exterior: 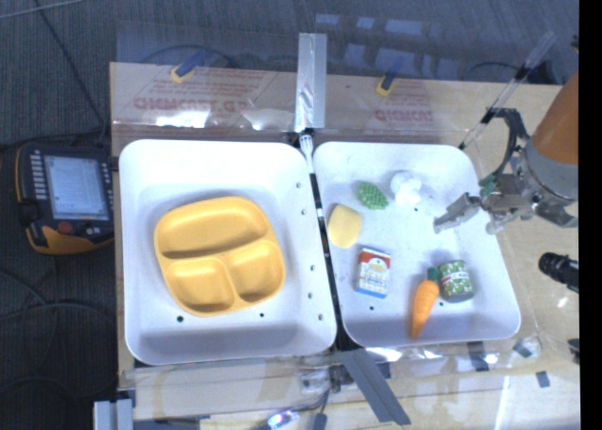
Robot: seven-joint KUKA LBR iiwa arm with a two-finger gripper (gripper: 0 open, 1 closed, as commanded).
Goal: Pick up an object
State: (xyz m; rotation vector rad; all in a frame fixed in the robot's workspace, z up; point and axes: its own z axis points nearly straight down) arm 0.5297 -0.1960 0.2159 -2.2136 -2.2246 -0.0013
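Looking at the right bin [489, 230], we've got plenty to grab; a carrot [424, 303] and a little green-topped can [456, 280] sit touching near the front, a small carton [373, 272] lies just left of them, a yellow lump [344, 226] rests by the divider, and a green bumpy thing [372, 195] sits just beside a white object [407, 188] toward the back. None of it is lifted; everything is flat on the bin floor.

The pincer [470, 204] hangs over the right side of that bin, near the white object but apart from it; we can't tell how far its fingers are spread from this angle, and nothing shows between them. So we'd call this the approach step, no grasp yet.

Next move, as we read it: pick one target, line up above it, and drop straight down; the carrot and can being pressed together could make a clean grab tricky, so the loners look like safer bets.

Further out, the left bin [141, 230] holds a yellow divided tray [219, 254]; a pendant [64, 196] sits left of the bench [536, 259].
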